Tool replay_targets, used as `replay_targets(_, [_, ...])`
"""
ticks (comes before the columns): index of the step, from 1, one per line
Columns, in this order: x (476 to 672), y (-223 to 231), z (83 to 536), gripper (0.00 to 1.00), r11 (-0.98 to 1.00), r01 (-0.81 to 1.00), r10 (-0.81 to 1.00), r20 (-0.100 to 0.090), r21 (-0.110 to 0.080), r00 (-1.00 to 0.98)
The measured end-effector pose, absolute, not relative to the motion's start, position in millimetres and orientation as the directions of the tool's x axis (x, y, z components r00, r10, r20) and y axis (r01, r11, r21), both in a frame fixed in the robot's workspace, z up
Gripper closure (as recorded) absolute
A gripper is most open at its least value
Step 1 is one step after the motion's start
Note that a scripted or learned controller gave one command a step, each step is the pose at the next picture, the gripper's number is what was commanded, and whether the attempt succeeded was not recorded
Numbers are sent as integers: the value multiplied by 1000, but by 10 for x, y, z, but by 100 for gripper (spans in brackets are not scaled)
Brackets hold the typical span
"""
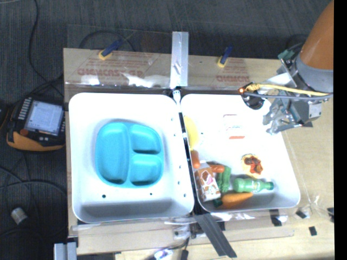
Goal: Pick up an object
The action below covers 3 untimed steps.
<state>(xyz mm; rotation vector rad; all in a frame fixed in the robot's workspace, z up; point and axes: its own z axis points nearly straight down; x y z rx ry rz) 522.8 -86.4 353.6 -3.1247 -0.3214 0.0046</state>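
- Landmark: the right bin (282, 161), white and shallow, lying beside the left bin (81, 145).
- Gripper (277, 122) hangs over the right bin's far right rim, near its upper right corner. Nothing shows between the fingers; whether they are spread or closed, cannot tell from this angle.
- The arm (320, 42), grey with an orange band, enters above and to the right of that corner.
- Objects cluster along the right bin's near edge, well apart from the gripper: a green bottle (250, 186) lying on its side, an orange carrot (236, 199) just below it, touching or nearly so, and a small brown carton (207, 184) to the bottle's left.
- A yellow item (190, 131) lies against the right bin's left wall.
- A small red-brown item (253, 163) sits near the bin's middle, above the bottle.
- The left bin holds a blue divided tray (129, 153).
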Motion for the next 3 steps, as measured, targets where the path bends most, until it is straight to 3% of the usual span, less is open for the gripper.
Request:
replay_targets(1, [4843, -1227, 4345, 100, -965, 260, 260, -2, 3, 965])
replay_targets(2, [4843, -1226, 4344, 0, -966, 260, 260, -2, 2, 966])
replay_targets(3, [5206, -1541, 4336, 0, -870, 493, 493, -4, 1, 870])
